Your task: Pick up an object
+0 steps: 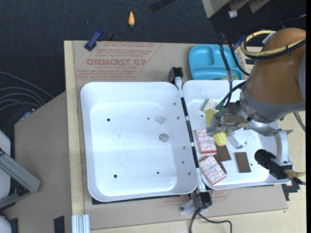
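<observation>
Even overhead light, bright bench, dark floor around it.
White bins (pixel 131 130) nearly washed out, little surface detail; soft shadow along inner walls of left bin. Arm (pixel 277 76) carries a broad soft sheen on its orange shell, throws shade over right bin (pixel 252 176). Carpet (pixel 39 28) dim, grainy. Overall slightly soft focus; small packets' print unreadable.

Two white bins (pixel 131 140) are seen; red-and-white patterned packets (pixel 205 142) beside brown blocks (pixel 242 162); a yellow piece (pixel 219 139); a light-blue tray (pixel 211 62); an orange-banded arm (pixel 279 72).
</observation>
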Controlling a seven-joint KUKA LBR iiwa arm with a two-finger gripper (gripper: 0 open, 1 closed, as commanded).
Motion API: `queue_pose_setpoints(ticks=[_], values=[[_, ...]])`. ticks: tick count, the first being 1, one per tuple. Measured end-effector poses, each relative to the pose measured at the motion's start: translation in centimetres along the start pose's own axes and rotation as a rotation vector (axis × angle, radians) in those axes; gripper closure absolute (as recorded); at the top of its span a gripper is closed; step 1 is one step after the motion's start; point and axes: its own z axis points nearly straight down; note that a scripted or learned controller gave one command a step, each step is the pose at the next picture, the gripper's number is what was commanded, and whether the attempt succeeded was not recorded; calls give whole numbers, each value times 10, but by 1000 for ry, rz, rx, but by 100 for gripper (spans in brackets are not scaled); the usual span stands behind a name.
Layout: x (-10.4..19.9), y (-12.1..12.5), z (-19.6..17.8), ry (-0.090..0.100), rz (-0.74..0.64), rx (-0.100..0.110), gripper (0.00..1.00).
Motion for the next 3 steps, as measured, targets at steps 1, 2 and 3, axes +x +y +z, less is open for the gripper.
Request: queue_pose_setpoints(ticks=[1,2,3], values=[[-19,0,-1,-1,1,0,100],[-9,0,4,1,1,3,100],[-7,0,1,0,0,0,100]])
